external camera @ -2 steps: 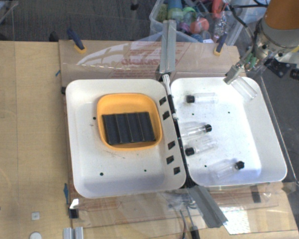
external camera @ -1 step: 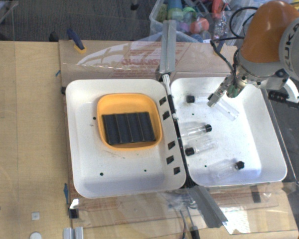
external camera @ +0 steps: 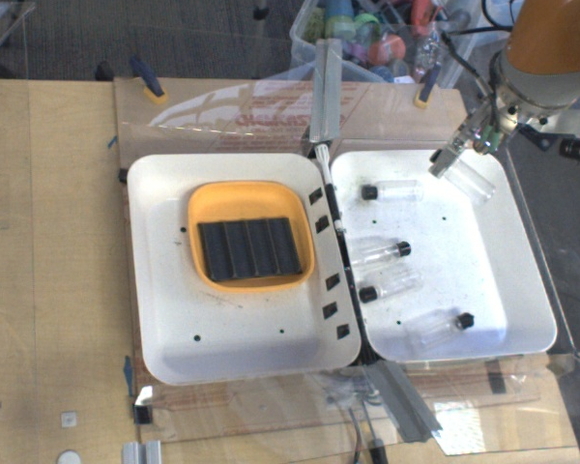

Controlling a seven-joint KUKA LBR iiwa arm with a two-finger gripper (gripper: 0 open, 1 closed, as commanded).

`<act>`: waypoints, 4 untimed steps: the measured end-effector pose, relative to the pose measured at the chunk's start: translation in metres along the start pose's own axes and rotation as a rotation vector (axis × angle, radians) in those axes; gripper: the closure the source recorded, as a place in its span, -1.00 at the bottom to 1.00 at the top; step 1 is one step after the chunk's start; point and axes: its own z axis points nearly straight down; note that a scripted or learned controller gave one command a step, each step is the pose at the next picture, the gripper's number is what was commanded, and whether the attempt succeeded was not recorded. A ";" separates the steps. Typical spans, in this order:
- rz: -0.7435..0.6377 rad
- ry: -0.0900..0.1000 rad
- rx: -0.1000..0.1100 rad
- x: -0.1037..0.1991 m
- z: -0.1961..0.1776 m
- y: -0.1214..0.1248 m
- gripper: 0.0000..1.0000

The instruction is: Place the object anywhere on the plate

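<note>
Wooden bench [external camera: 48, 259] carries two white bins. Left bin [external camera: 164, 336]: orange plate [external camera: 246, 201] w/ dark ribbed block [external camera: 249, 248] on it. Right bin [external camera: 522, 288]: clear vials [external camera: 387, 251] w/ black caps, scattered. Farther back, end effector [external camera: 445, 159] over right bin's far edge, looks to grip a clear vial [external camera: 472, 177].

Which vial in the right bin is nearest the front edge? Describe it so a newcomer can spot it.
Find the right white bin, opposite the one holding the yellow plate. Go to its front right area: a clear vial lies there. Unlike the other vials, its black cap points right, and it lies closest to the front rim.
</note>
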 end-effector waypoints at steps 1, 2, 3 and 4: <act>-0.272 -0.003 -0.001 -0.006 -0.032 -0.012 1.00; -0.445 0.003 0.001 -0.005 0.095 -0.032 1.00; -0.459 -0.002 -0.001 0.010 0.060 -0.007 1.00; -0.458 -0.002 -0.001 0.010 0.060 -0.008 -1.00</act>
